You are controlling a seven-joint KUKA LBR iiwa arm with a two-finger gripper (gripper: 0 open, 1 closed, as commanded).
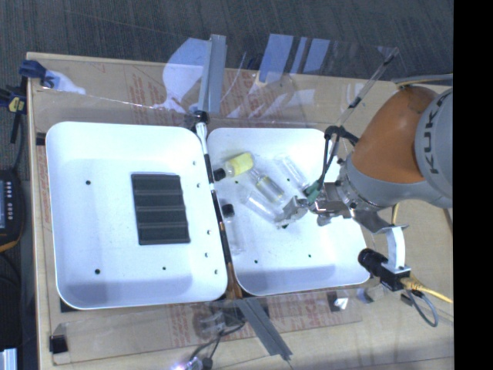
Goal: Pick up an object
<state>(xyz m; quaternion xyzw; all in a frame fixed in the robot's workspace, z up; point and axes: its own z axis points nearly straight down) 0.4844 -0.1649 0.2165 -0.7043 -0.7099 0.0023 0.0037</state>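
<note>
1. Two shallow white bins sit side by side on the surface (100, 83); the left bin (77, 145) and the right bin (308, 272) meet along a shared middle edge.
2. One black ribbed slab (160, 208) lies flat near the middle of the left bin; it is well apart from every wall; its long sides run roughly along the middle edge.
3. Up in the right bin's far left corner, a small yellow bottle (239, 163) lies on its side; its dark end points towards the middle edge, close to the wall.
4. Just beside it, towards the bin's centre, a clear bottle (266, 190) lies on its side, slanting down to the right; a second clear piece (291, 168) lies near it on the far side; both are see-through against the white floor, so their outlines are hard to follow.
5. A small black thing (227, 210) sits close to the right bin's left wall, below the yellow bottle and apart from it; it is too small for me to say what it is.
6. The grey arm (381, 183) comes in from the right, its orange band (393, 129) over the bin's right wall; the gripper (294, 209) is low inside the right bin, at the lower end of the clear bottle.
7. Whether the gripper touches the clear bottle or is only just beside it, I cannot tell; whether it is apart or together, I cannot tell either.
</note>
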